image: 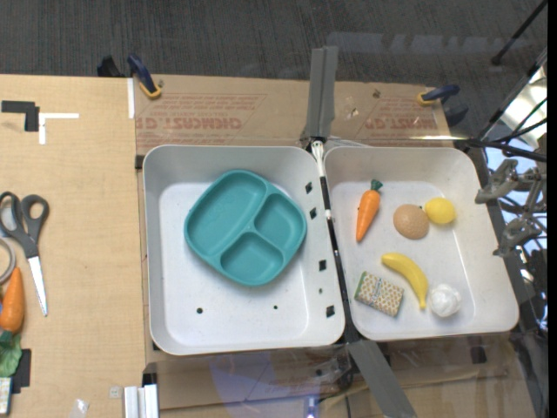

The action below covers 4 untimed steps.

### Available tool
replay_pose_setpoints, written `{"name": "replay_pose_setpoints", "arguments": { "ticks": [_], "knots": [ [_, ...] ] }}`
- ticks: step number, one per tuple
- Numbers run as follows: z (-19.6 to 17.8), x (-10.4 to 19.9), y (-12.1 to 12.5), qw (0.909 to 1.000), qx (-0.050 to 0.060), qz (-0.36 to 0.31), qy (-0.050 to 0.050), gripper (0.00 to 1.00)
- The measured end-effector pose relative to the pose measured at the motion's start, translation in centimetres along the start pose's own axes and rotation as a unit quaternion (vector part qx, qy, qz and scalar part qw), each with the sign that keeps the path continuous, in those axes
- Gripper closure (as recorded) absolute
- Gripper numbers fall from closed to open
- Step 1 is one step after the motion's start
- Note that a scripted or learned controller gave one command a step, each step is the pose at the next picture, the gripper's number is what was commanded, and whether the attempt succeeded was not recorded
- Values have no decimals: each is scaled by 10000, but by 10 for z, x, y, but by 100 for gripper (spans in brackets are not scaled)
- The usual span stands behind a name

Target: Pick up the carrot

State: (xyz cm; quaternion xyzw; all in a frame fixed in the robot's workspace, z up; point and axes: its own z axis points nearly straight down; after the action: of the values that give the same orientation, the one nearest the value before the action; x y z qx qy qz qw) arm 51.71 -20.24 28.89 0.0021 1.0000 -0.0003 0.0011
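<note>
on my screen, looking down at the bench, the right bin [470, 174] holds the carrot [367, 213] near its left wall, green top pointing away from me. beside it lie a brown egg [411, 221], a lemon [440, 211], a banana [407, 276], a patterned sponge [379, 293] and a white ball [445, 300]. a teal divided plate [246, 225] sits in the left bin [165, 320]. i cannot tell the pincer's state.

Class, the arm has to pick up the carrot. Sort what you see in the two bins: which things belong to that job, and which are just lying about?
Belongs to the job:
carrot, lying in the right bin

Just lying about:
teal divided plate in the left bin
brown egg
lemon
banana
patterned sponge
white ball
</note>
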Motion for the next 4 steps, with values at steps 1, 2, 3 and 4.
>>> {"name": "replay_pose_setpoints", "arguments": {
  "ticks": [1, 2, 3, 4],
  "knots": [
    [96, -55, 56, 9994, -3, 343, 4, 0],
    [195, -108, 75, 9992, 2, -405, -17, 0],
    [196, -113, 110, 9990, 1, -454, -10, 0],
    [196, -80, 109, 9959, -1, -908, 0, 0]
  ]
}}
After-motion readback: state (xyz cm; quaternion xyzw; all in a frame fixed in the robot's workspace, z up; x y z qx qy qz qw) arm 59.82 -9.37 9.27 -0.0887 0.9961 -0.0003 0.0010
